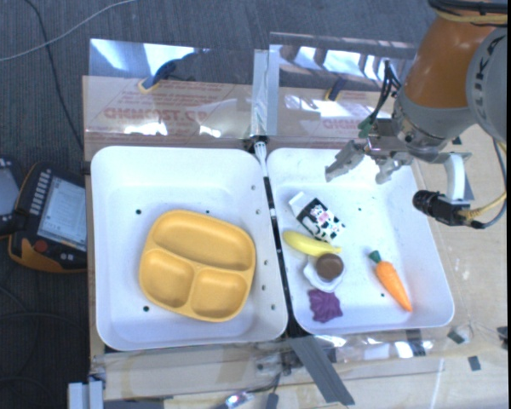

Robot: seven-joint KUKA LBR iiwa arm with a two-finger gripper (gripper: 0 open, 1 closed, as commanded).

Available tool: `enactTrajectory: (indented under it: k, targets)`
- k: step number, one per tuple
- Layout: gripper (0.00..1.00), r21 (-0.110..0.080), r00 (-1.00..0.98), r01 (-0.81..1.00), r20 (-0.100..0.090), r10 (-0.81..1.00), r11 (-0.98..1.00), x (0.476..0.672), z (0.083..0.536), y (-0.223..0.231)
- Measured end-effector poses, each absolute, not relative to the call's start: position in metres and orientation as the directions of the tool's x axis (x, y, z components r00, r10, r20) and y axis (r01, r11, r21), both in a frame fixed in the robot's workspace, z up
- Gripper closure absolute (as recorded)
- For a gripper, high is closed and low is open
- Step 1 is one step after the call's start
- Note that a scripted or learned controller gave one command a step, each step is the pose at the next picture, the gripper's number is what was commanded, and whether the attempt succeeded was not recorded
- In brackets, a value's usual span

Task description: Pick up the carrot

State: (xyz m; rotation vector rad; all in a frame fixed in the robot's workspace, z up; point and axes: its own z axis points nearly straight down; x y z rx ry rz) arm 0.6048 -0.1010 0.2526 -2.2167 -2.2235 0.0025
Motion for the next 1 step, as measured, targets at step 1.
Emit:
enactTrajectory:
  k: [1]
  targets:
    - [0.00, 0.000, 0.188, 0.982, -0.003, 0.982, -0.188, 0.5806, 0.3669, -0.0695]
